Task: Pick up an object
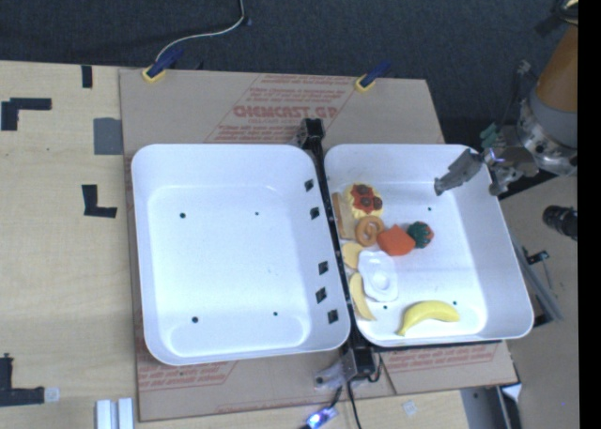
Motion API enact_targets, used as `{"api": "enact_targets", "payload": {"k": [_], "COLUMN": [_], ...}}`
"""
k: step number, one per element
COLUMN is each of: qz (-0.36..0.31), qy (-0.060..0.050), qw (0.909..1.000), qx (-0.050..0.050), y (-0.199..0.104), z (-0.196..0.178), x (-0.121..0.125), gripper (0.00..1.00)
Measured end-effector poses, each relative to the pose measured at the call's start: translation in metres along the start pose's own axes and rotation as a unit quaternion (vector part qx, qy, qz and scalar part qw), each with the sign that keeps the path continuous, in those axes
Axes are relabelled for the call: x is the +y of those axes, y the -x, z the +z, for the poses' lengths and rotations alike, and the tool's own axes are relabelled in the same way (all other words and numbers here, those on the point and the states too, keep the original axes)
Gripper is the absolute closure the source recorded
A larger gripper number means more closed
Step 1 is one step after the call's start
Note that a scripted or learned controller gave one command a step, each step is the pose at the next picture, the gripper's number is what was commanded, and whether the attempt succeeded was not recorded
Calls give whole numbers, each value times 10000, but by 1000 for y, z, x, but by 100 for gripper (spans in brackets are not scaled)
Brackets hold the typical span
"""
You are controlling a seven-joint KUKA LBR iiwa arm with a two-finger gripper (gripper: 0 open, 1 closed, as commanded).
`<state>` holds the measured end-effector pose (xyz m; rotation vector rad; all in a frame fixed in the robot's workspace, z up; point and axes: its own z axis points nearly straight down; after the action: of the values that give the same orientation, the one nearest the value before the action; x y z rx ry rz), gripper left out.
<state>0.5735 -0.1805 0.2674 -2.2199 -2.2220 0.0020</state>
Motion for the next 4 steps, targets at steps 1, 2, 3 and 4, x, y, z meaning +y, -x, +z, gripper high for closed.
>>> {"api": "enact_targets", "payload": {"k": [1, 2, 3, 4], "qz": [-45, 18, -2, -3], "qy": [-18, 74, 98, 126], "qw": [10000, 10000, 10000, 9999], "qx": [15, -26, -14, -51], "y": [-129, -69, -27, -26], "z": [77, 180, 176, 164], "x": [31, 2, -36, -33], "gripper": [0, 0, 0, 100]}}
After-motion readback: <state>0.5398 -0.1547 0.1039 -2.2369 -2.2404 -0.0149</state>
